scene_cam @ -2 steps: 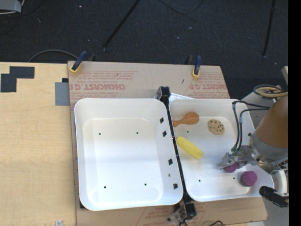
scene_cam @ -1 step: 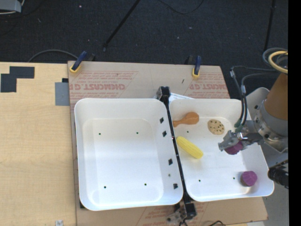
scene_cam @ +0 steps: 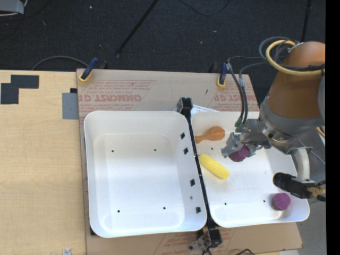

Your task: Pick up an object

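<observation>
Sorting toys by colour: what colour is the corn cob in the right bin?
Yellow. The corn cob shows best in the camera view, near the divider.

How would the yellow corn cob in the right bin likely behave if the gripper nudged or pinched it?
The corn cob looks rounded and elongated, so a sideways push would probably roll it across the right bin. Its tapered ends may let it slip from a pinch. It appears moulded and stiff, likely light.

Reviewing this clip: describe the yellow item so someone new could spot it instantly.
Look in the right-hand bin, near the black divider between the two bins. The corn cob lies there at a slant, just below the orange drumstick-shaped toy. It alone is yellow.
</observation>
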